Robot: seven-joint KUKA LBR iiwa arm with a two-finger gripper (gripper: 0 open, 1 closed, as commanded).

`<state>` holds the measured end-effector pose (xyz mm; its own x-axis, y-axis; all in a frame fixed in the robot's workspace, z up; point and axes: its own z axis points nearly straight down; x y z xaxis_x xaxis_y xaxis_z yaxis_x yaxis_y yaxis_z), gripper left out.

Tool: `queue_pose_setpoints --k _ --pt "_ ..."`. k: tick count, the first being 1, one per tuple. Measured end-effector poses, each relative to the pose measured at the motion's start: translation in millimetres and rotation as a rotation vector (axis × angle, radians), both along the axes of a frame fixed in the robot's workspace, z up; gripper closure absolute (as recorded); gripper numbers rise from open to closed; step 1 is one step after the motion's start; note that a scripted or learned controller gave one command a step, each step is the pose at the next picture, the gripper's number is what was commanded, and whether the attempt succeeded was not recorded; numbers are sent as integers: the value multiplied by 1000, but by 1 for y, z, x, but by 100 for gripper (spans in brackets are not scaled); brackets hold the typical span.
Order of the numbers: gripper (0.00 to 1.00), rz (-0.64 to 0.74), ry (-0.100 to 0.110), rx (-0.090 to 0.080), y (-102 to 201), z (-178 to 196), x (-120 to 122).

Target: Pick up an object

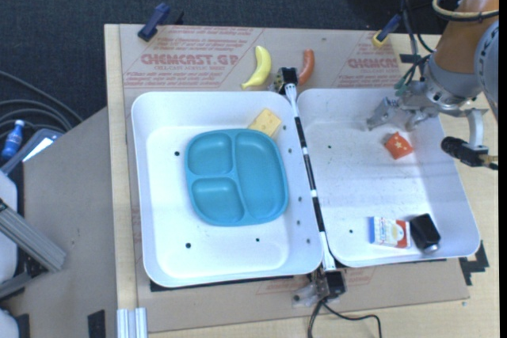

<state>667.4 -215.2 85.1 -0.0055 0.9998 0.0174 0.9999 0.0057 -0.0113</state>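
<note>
Sitting on a brown cardboard-covered bench (198,51) over dark carpet, two shallow white bins lie side by side. Reaching in from the right, the grey arm's two-finger gripper (398,116) hangs with fingers spread, just above a small orange block (398,145) in the right bin (356,194).

Even, bright overhead light; we are seeing soft focus throughout.

We are looking at two white bins (158,249) glowing almost washed out, while the blue tray (236,176) is catching a mild sheen. Shadows are lying short and faint under the bin rims. The dark floor beyond the bench's far edge is showing grain, and fine detail is smearing slightly everywhere.
</note>
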Motion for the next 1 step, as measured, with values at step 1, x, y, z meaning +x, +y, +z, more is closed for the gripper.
queue_pose_setpoints --k 1 --pt "0 0 0 0 0 0 0"
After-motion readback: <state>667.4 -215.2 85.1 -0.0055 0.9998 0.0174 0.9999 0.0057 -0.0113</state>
